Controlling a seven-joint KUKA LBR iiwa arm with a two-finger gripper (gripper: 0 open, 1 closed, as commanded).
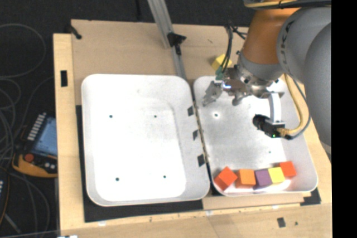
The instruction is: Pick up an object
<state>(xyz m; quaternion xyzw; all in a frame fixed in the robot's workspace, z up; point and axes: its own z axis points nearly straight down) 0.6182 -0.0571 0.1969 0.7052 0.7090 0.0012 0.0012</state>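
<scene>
Blocks lie in a row along the near edge of the right bin, untouched, well apart from my gripper. I see the gripper over that bin's far part, fingers spread with nothing between them. The left bin sits just beside.

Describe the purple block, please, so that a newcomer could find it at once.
Start at the right bin and go to its near edge, where a row of blocks lies. The purple block sits between an orange block and a yellow block.
</scene>
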